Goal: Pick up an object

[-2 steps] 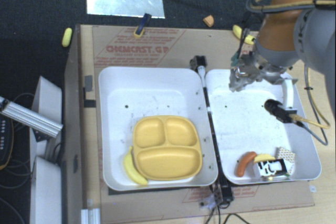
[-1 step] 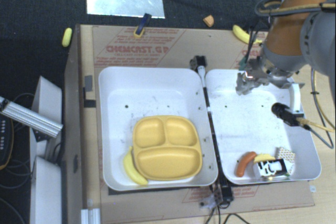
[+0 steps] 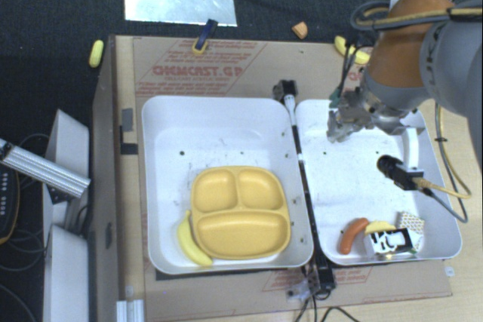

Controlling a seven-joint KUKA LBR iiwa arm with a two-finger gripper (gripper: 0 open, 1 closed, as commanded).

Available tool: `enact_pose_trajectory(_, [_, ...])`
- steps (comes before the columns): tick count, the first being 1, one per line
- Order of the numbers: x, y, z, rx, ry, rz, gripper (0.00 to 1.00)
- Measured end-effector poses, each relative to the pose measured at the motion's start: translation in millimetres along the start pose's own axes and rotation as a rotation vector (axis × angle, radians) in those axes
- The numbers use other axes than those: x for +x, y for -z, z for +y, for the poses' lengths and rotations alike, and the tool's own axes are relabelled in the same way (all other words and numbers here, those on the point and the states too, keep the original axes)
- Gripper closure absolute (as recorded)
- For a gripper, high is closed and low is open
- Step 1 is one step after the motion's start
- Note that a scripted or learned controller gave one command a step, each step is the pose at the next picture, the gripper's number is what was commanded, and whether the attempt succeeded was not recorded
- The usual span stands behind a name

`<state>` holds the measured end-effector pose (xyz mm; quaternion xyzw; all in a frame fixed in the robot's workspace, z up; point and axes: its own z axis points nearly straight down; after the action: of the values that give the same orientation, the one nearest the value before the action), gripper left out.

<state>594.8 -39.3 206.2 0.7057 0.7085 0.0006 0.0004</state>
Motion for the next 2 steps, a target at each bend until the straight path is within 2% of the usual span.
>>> enact_pose_trajectory(1, [-13.8,20.9,14.9,-0.001,-0.002,-0.001,1.00])
enact_pose_trajectory(2, [-9.3,-1.8,35.9,-0.001,0.000,-0.001,1.00])
